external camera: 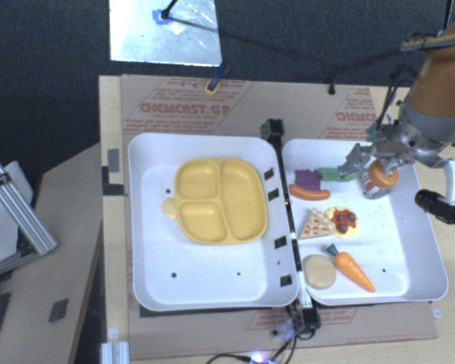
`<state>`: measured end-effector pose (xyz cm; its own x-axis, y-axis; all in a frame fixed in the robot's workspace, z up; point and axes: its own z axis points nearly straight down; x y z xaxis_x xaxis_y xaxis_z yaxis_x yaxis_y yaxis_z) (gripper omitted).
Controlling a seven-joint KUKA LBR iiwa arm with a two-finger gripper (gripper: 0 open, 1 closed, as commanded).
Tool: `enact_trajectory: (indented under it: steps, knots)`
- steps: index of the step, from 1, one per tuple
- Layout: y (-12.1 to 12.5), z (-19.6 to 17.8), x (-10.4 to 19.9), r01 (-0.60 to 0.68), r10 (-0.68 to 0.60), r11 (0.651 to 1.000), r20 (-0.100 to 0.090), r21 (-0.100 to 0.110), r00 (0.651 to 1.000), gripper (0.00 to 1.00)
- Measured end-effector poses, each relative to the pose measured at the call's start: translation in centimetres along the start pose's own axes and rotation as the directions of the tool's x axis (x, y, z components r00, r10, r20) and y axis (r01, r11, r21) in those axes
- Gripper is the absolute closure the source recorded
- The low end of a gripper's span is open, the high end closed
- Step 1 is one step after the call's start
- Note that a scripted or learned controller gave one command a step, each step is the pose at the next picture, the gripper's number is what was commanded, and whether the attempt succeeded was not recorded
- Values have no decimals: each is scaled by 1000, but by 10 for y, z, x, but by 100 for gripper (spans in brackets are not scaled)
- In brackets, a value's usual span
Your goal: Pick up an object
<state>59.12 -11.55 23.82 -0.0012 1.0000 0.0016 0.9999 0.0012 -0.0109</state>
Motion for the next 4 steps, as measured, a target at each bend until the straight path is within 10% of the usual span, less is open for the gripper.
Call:
enact_trajectory:
  steps: [1,4]
  knots:
    - [2,-7,0,2,-2,1000,1,-12,1000,0]
    - [12,130,17,3,-3,1000,1,-8,1000,0]
